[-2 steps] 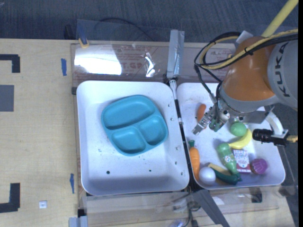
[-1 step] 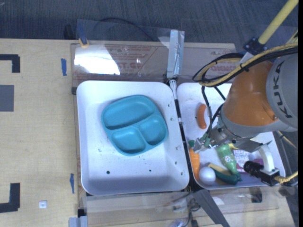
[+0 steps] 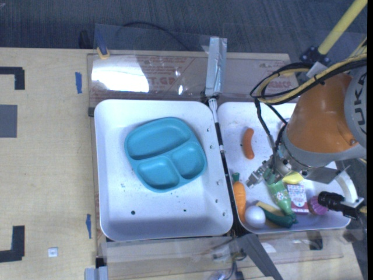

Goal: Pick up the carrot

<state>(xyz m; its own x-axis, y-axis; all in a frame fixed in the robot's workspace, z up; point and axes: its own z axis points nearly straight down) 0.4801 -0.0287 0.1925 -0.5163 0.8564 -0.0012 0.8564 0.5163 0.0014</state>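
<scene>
The carrot (image 3: 239,197) is orange with a green top and lies along the left wall of the right bin (image 3: 233,118), near the front. The gripper (image 3: 261,174) hangs low over the right bin, just right of and slightly behind the carrot's green end, under the grey arm with its orange band (image 3: 319,121). Nothing shows between its tips. The arm's bulk hides the right part of the bin.
A small orange sausage (image 3: 249,143) lies behind the gripper. A white egg (image 3: 254,215), a green bottle (image 3: 280,196), a pink-and-white box (image 3: 298,198) and other toy foods crowd the front of the right bin. A blue divided plate (image 3: 166,153) sits in the left bin (image 3: 111,174).
</scene>
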